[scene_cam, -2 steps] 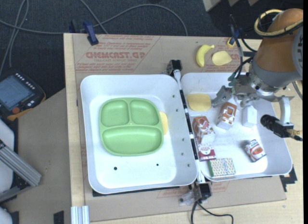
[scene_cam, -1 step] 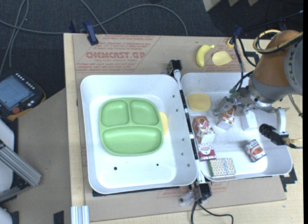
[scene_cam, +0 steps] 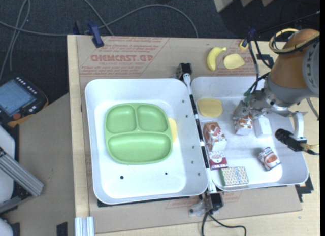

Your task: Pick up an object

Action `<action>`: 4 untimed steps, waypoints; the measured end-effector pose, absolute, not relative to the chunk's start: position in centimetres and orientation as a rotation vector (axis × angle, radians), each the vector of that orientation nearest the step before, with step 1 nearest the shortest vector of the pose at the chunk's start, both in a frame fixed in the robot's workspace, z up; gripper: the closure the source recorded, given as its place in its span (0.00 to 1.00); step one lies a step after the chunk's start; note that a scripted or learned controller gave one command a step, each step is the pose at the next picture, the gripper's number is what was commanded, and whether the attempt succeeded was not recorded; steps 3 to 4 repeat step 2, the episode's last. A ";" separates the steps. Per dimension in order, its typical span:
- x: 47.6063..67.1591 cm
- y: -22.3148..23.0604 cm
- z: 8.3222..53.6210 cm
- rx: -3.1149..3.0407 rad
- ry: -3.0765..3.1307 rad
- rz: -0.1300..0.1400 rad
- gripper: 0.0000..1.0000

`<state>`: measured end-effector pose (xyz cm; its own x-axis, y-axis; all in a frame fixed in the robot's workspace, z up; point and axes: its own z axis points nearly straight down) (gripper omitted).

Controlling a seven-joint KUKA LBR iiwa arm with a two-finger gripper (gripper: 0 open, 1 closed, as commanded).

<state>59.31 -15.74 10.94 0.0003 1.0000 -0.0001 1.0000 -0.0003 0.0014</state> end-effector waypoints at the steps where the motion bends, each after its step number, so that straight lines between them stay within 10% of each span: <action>1: 65.4 -10.9 8.6 2.237 2.228 -0.031 1.00; 2: 61.0 -4.7 18.6 2.219 2.223 0.003 1.00; 4: 61.0 -4.7 18.6 2.219 2.223 0.003 1.00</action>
